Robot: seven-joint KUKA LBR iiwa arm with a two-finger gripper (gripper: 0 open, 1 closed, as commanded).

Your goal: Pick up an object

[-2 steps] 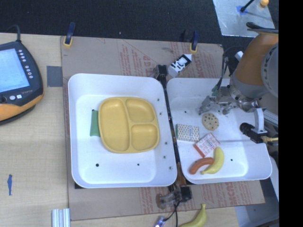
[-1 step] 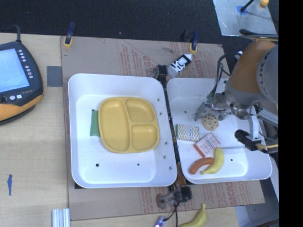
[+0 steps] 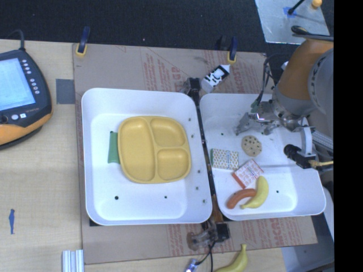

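Well left of claw [image 3: 256, 124]: yellow divided plate [image 3: 153, 149] over green slab [image 3: 113, 147] in left bin [image 3: 93, 203]; broad, stiff, poor to pinch. Closer, low-left of claw in right bin [image 3: 309, 203]: patterned packet [image 3: 224, 158], red-white packet [image 3: 247, 173], sausage [image 3: 241, 198], banana [image 3: 258, 192]; likely light, banana smooth and curved, best gripped mid-body. Just beneath claw, fingers splayed wide, nothing between: cookie [image 3: 251, 145], flat, thin, likely rigid, take across edges.

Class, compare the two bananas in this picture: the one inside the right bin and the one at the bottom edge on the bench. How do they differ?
The bin banana lies inside the right bin, touching a sausage; the bench banana lies outside the bins on brown cardboard. The bin banana shows whole; the bench banana is cut by the picture's edge. Both are yellow and curved.
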